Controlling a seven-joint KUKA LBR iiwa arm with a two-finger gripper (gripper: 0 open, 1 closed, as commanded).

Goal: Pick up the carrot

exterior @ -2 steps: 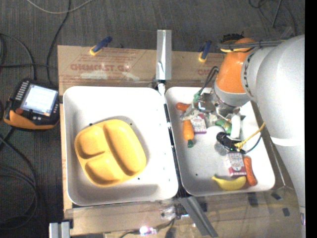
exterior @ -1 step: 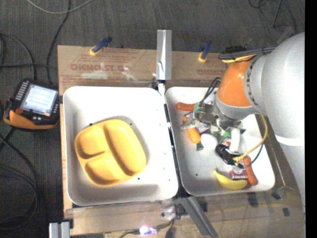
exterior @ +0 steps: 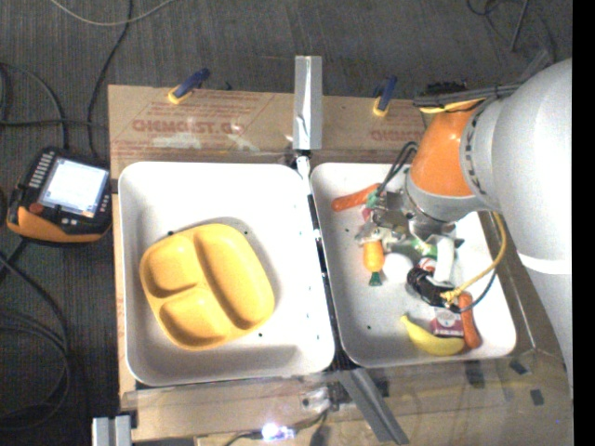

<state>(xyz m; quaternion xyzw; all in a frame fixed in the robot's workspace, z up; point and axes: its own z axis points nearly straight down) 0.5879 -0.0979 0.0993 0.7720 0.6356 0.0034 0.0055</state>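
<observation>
Gripper (exterior: 389,233) sits just above the carrot (exterior: 373,255).

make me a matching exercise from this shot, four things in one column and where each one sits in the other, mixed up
Things:
1. yellow sectioned plate
2. carrot
3. banana
4. handheld controller

Places:
A. near front edge of the right bin
B. on the floor, left of the bench
C. in the left bin
D. in the right bin, just below the gripper

Pairs: 1-C, 2-D, 3-A, 4-B
</observation>
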